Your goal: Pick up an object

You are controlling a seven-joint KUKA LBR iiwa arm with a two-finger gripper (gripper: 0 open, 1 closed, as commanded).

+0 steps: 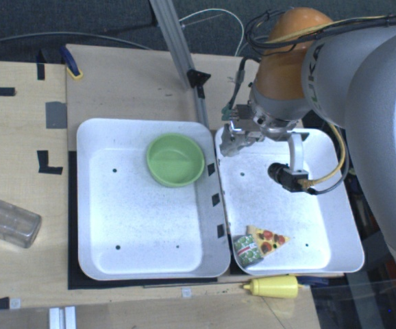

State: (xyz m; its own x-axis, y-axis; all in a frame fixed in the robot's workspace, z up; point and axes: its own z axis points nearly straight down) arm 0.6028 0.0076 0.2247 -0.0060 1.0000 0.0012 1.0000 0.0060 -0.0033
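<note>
A green bowl (175, 159) sits upright in the left bin (102, 204), near its back right corner. In the right bin (321, 218) a small toy pizza slice (269, 239) lies at the front left, with a green printed packet (247, 249) touching it at the bin's corner. My gripper (233, 142) hangs low over the back left corner of the right bin, under the orange band (290, 40). It is well apart from the pizza slice and the packet. Nothing shows between its fingers.
A yellow bottle (275, 287) lies on the bench just in front of the right bin. A clear plastic container (6, 219) lies at the far left. A grey pole (177, 43) slants down to the bins' shared back edge. Cables loop beside the wrist.
</note>
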